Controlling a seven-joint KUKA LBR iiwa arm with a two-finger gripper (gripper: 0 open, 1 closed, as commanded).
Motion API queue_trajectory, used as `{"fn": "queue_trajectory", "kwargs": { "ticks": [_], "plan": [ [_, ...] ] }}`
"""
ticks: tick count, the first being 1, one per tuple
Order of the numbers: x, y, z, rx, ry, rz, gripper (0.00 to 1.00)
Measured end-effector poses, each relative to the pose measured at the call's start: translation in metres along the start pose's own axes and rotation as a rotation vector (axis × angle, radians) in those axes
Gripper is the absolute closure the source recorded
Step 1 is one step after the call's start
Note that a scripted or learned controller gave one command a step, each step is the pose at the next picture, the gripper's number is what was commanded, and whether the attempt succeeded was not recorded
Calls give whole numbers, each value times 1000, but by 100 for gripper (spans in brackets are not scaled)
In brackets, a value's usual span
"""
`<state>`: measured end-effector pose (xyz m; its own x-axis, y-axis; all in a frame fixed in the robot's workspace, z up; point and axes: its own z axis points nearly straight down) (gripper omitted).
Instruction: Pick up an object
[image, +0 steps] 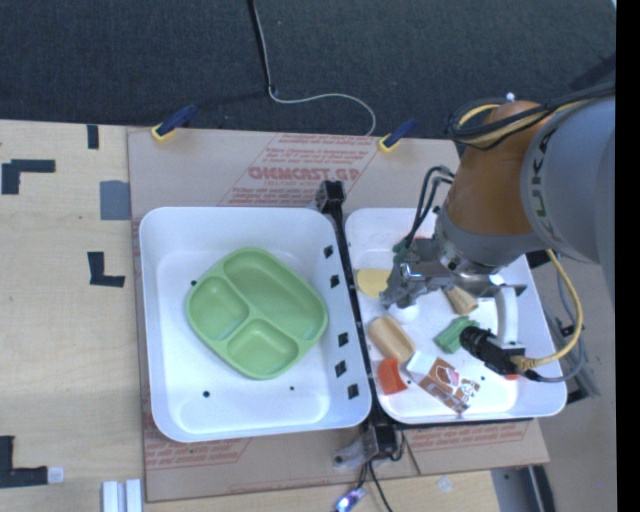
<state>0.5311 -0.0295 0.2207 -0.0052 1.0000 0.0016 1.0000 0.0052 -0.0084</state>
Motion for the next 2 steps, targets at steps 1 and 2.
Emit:
{"fn": "queue_trajectory", "kwargs": {
  "ticks": [1,2],
  "plan": [
    [49,-27,-134,-22,2,-3,100],
    [76,-49,-159,-10,0,0,100]
  ]
}}
